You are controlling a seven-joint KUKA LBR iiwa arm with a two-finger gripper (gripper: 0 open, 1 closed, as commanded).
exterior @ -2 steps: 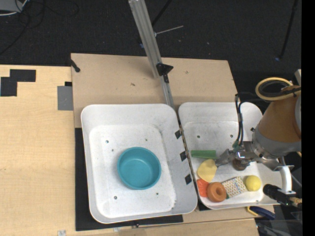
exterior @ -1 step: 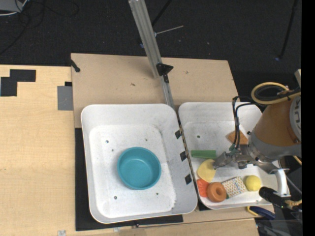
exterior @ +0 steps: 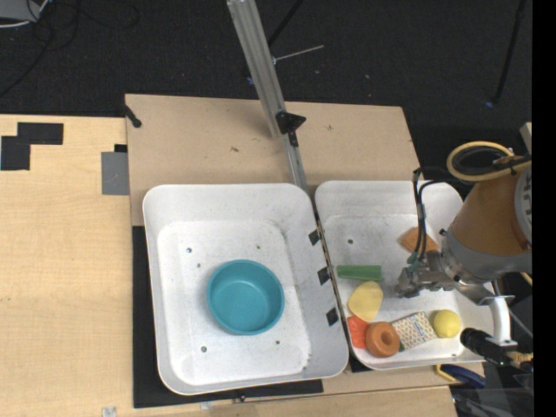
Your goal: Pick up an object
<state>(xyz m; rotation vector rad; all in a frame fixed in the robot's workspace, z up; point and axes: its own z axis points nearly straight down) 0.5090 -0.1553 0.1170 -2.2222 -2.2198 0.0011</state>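
Observation:
My gripper (exterior: 410, 282) hangs low in the right bin (exterior: 369, 202), at its right side, under the orange-banded arm. Just left of it lie a green bar (exterior: 359, 272) and a pale yellow piece (exterior: 366, 301). Toward the front edge of the bin are a small red piece (exterior: 357, 329), an orange ring (exterior: 382, 339), a patterned white block (exterior: 414, 329) and a yellow ball (exterior: 446, 323). An orange object (exterior: 414, 240) sits behind the gripper, partly hidden by the arm. I see nothing held between the gripper's tips.
The left bin (exterior: 174, 211) holds a teal bowl (exterior: 246, 296). A metal rail (exterior: 261, 59) slants down from the back to the divide between the bins. Black clips (exterior: 323, 274) mark that divide. Brown board lies behind both bins.

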